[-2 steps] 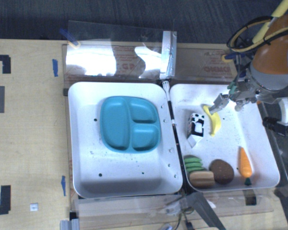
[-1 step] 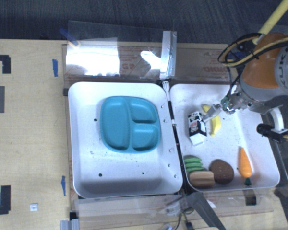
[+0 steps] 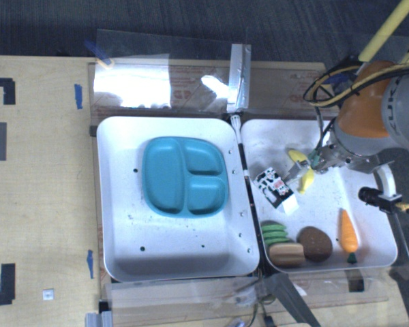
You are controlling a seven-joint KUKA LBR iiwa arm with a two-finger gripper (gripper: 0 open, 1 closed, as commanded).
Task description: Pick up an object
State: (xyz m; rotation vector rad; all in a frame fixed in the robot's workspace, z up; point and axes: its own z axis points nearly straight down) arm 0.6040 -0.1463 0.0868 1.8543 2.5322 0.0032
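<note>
My gripper (image 3: 308, 167) hangs low in the upper middle of the right bin (image 3: 382, 254), right over a yellow banana-like toy (image 3: 297, 157). The toy's yellow shows on both sides of the gripper tip, which covers its middle. Just left of it lies a black-and-white cow-patterned carton (image 3: 274, 186). Along the bin's front sit a green ridged piece (image 3: 274, 233), a tan bread-like block (image 3: 286, 253), a brown round lump (image 3: 315, 243) and an orange carrot (image 3: 347, 231).
The left bin (image 3: 123, 237) holds a blue sectioned plate (image 3: 185, 176). A clear divider wall (image 3: 239, 80) stands behind the bins. The grey arm with its orange band (image 3: 365, 111) and cables crosses the right bin's far right corner.
</note>
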